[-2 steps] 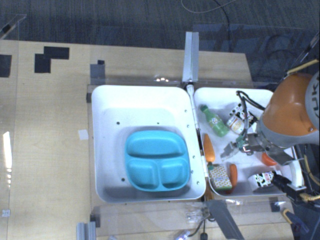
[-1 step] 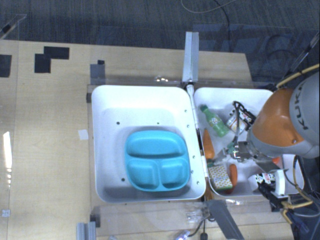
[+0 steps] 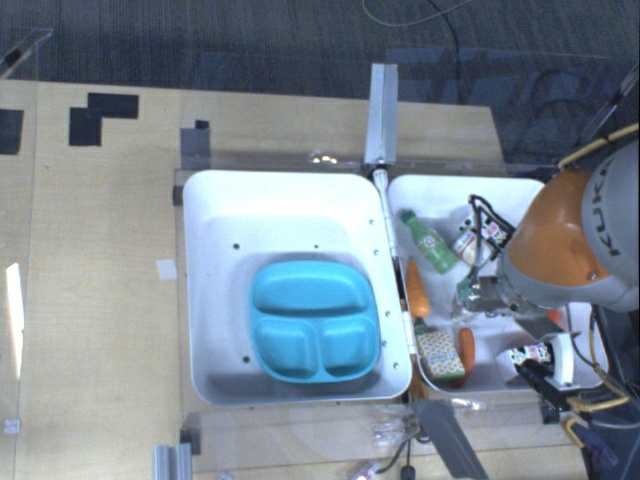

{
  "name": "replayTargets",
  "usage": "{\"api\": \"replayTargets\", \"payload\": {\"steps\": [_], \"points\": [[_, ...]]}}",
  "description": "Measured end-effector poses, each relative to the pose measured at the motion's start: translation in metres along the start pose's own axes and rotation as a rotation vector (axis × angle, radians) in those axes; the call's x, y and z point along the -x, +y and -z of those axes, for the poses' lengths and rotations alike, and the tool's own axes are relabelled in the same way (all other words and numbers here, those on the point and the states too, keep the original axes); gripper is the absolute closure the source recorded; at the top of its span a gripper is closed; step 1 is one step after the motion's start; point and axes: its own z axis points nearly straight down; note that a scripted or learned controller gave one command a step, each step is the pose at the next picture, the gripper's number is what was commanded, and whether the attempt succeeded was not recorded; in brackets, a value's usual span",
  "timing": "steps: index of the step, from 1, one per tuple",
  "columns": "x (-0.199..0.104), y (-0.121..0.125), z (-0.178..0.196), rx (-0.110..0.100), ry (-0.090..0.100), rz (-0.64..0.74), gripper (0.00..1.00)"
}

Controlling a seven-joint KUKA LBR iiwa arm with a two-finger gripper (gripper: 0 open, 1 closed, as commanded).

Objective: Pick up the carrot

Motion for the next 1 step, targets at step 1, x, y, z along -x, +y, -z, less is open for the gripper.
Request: {"api": "replayTargets", "payload": {"steps": [1], "points": [[-0.0621,0.0003,0.0832,-0.015,0.005,0.434,1.0]]}}
